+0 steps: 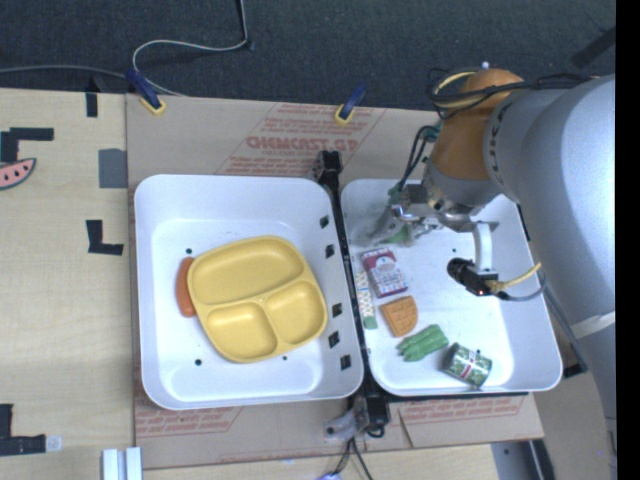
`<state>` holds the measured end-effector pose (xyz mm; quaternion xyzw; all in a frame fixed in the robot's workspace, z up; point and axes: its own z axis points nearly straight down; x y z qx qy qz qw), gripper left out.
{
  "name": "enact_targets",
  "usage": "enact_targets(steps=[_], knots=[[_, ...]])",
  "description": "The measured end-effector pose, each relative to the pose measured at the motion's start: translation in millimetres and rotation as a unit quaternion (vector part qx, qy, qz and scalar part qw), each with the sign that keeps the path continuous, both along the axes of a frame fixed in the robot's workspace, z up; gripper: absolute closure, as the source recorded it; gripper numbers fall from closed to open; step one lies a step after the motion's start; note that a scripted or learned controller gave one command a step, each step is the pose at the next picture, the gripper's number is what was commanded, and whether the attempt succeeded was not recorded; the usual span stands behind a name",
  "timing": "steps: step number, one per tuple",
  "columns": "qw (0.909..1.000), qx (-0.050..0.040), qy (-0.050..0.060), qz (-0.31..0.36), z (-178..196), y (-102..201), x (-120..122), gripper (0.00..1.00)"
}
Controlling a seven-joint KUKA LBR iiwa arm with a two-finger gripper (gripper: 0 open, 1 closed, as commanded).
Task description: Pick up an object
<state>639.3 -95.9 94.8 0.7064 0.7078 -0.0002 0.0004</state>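
My gripper (pixel 400 218) reaches into the far part of the right bin (pixel 520 313), below the arm's orange band. Just in front of it lies a small red and white packet (pixel 384 271). Closer to the front are an orange cracker-like piece (pixel 400 315), a green pea pod toy (pixel 422 342) and a small green can (pixel 467 364) on its side. Something green sits by the gripper, partly hidden by the wrist.
The left bin (pixel 160 298) holds a yellow divided plate (pixel 257 297) with an orange object (pixel 184 286) tucked at its left edge. A black divider clamp (pixel 328 165) joins the bins at the back. The grey arm covers the right side.
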Motion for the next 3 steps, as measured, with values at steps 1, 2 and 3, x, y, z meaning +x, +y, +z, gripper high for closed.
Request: enact_targets(steps=[1, 2, 3], knots=[[1.0, 0.0005, 0.0, 0.0, 133.6, 25.5, -84.9, 1.0], [1.0, 0.0009, 0.001, 0.0, 160.7, 52.3, -155.5, 1.0], [1.0, 0.0009, 0.0, 0.0, 167.2, 71.0, -155.1, 1.0]])
